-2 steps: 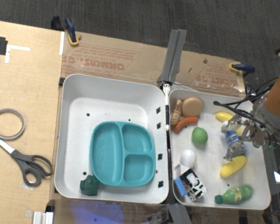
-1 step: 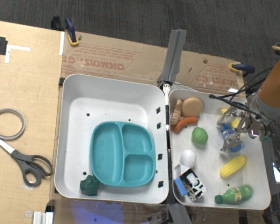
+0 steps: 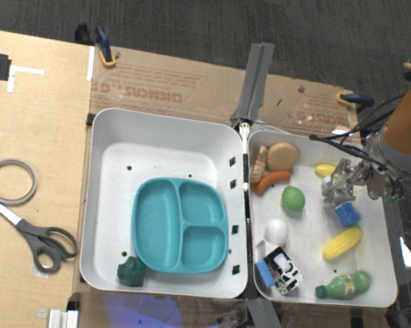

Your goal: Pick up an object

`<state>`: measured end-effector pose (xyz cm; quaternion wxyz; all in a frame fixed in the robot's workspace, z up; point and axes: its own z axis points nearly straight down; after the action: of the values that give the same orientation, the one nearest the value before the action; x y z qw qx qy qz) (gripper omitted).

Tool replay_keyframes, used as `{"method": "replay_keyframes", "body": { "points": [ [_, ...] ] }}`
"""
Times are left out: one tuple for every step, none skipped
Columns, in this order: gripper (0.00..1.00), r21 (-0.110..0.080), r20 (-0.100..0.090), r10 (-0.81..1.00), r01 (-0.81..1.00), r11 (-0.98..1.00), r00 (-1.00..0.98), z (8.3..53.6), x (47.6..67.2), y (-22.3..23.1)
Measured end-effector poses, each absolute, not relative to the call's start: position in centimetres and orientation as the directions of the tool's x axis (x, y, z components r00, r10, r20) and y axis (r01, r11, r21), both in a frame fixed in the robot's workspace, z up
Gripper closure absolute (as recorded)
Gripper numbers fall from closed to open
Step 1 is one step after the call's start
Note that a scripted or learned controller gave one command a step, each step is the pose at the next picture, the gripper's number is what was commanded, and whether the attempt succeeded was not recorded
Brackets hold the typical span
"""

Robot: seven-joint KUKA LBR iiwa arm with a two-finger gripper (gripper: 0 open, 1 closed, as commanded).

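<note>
Blue block (image 3: 346,214) is lying in the right bin (image 3: 387,246), just under my jaws (image 3: 338,187), which are hovering over it. Cannot tell how far they are parted. Nothing lifted yet; closing and raising are still left.

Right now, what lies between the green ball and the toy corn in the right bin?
In the camera view, bare white bin floor lies between the green ball and the toy corn; nothing sits there.
</note>
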<state>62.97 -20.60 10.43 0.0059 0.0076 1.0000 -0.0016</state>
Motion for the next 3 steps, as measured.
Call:
{"method": "replay_keyframes", "body": {
  "points": [
    [0.00, -0.002, -0.010, 0.015, 0.015, 1.000, -1.000, 10.4, 63.0, -20.6],
    [0.00, 0.000, -0.004, 0.039, 0.039, 0.999, -0.999, 9.3, 60.0, -22.2],
    [0.00, 0.001, -0.003, 0.149, 0.149, 0.989, -0.989, 9.3, 58.1, -22.2]
  ]
}}
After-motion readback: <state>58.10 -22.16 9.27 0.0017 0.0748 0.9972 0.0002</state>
